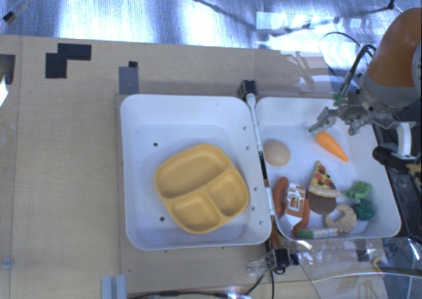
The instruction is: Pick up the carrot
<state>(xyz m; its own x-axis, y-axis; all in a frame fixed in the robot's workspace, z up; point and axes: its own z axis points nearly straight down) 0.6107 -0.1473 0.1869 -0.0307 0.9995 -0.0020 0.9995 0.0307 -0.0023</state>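
Over the right bin, the gripper hangs with jaws spread, nothing between them | carrot lies just below the jaws, touching neither finger | egg, pizza slice and broccoli sit further below | yellow divided plate rests well left, in the other bin.
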